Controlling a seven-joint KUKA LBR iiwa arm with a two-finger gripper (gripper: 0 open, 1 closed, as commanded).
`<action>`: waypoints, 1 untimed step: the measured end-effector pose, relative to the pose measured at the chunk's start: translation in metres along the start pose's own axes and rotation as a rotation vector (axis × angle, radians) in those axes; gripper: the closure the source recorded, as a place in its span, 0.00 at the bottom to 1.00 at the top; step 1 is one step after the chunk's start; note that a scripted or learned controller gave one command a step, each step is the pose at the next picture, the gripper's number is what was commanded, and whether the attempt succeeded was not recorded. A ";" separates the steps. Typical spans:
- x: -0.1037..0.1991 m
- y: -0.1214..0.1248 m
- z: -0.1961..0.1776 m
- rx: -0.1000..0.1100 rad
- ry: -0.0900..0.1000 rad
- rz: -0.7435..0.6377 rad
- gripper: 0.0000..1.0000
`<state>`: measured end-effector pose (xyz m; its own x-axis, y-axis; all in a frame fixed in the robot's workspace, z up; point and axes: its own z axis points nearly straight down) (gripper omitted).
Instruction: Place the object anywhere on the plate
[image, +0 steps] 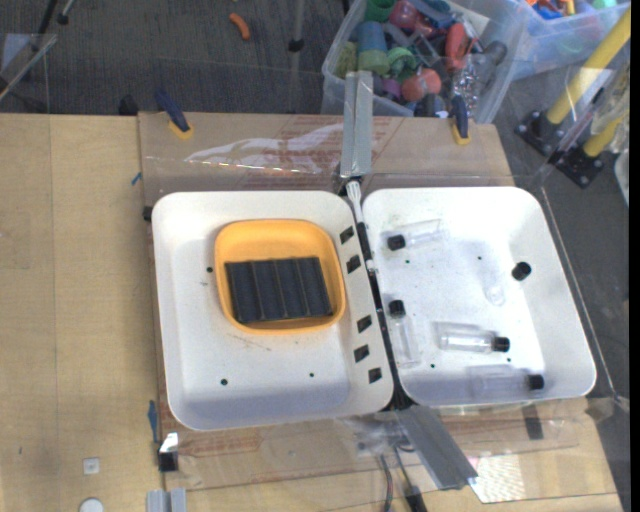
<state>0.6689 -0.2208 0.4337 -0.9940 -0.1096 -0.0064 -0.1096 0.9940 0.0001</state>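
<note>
at the near edge, on the wooden bench, a grey metal strip lies at a slant just below the place where the two bins meet. in the near right corner of the right bin a clear vial with a black cap lies on its side, and just behind it a second clear vial lies also flat, its black cap pointing to the right. near the middle wall of this bin a third vial lies with its black cap to the far side. further back a single black cap rests alone close to the right wall, and a fourth vial lies in the far left part of the bin. the left bin is touching the right one along a seam with small black marks. in the left bin, towards the far side, sits the orange plate. the task's thing, a dark ribbed block, lies flat on this plate, fully inside its rim and a little towards the near side. behind the bins a brown sheet with clear tape covers the bench, with a blue clamp at its far left and another blue clamp at its far right. a grey bar stands between them. farthest is a clear tub with colourful toys.
</note>
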 end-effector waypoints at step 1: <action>0.000 -0.001 0.000 -0.001 -0.001 -0.308 1.00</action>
<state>0.6694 -0.2215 0.4337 -0.9140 -0.4057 -0.0071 -0.4057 0.9140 -0.0006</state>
